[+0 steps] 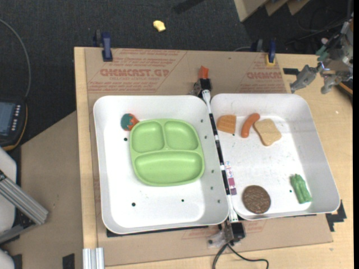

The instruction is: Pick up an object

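Observation:
The right bin (320,150) holds several toy foods: an orange-brown chunk (226,123), a red-orange sausage (250,125), a tan bread slice (267,131), a green pickle (300,188) and a round brown patty (256,198). In the left bin (106,167) a green divided plate (166,151) lies beside a small red and green strawberry (129,121). My gripper (316,76) hangs at the far right, beyond the back right corner of the right bin, well away from every object. Nothing shows in its grasp.
The bins sit side by side on a cardboard sheet (168,69) held by blue clamps (105,45). A small yellow piece (160,25) lies on the dark floor behind the bench. A black cable (230,251) runs out at the front.

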`<state>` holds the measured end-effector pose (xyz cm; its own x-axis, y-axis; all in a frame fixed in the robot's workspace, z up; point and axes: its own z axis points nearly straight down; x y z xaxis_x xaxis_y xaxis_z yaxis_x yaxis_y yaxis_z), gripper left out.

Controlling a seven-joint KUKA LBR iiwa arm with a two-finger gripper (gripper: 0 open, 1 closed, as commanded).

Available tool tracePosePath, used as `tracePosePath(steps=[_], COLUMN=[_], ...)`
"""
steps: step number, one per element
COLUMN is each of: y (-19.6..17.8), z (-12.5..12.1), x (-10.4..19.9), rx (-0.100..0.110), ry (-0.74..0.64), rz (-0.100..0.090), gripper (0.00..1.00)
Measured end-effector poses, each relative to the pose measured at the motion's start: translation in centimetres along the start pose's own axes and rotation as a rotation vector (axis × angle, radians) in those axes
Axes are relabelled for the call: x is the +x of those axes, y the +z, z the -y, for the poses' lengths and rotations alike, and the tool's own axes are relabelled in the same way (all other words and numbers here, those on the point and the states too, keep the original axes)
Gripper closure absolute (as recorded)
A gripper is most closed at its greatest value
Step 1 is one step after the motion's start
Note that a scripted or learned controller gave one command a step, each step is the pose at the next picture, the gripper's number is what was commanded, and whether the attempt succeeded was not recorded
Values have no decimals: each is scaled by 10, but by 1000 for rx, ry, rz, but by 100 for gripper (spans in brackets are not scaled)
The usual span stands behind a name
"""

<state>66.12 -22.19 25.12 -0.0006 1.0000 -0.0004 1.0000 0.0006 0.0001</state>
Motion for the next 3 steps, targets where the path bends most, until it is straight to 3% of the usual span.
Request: tracePosePath(steps=[1, 2, 3], y=[89, 164, 147], z=[-5, 23, 19], x=[83, 126, 125], rx=[8, -5, -14], ry=[-7, -1, 0], rz=[-6, 0, -1], gripper=[0, 0, 100])
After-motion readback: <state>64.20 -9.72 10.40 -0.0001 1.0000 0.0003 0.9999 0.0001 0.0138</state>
